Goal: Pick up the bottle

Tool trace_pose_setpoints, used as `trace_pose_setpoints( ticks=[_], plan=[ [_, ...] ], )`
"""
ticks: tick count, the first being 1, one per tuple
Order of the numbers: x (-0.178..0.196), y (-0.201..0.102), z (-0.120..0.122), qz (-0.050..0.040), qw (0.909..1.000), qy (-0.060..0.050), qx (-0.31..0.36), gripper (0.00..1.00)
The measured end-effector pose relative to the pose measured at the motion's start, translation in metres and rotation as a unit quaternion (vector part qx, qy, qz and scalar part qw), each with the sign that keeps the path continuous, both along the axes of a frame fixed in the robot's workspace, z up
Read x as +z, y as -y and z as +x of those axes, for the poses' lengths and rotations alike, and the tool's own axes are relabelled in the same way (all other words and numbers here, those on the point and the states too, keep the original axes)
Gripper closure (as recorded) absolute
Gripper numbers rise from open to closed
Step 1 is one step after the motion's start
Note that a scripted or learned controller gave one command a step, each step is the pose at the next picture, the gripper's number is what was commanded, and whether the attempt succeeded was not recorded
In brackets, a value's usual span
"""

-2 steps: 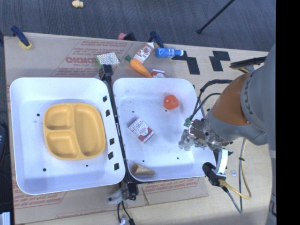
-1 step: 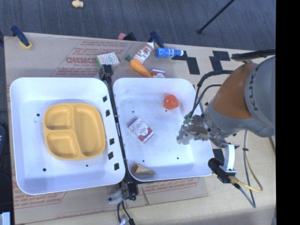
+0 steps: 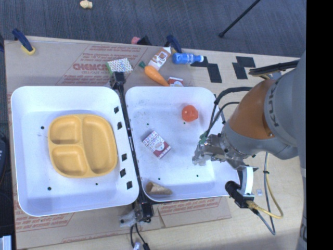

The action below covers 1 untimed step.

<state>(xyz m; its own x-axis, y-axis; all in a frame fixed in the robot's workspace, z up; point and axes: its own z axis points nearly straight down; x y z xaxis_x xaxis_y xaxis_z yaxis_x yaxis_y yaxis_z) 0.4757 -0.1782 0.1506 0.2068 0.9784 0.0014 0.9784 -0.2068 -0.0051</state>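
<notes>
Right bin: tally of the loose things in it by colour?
In the shallow white right bin:
Red-orange: 1, a small round red-orange fruit-like toy
Red and white: 1, a small printed red and white carton
Tan-brown: 1, a tan-brown wedge-shaped piece at the near rim
Total: 3
No bottle among them.
</notes>
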Motion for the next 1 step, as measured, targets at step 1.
trace_pose_setpoints(
  ticks=[1],
  plan=[
    [0.0727,0.0064,0.0010,-0.0006,0.9945,0.002,0.104,1.00]
  ],
)
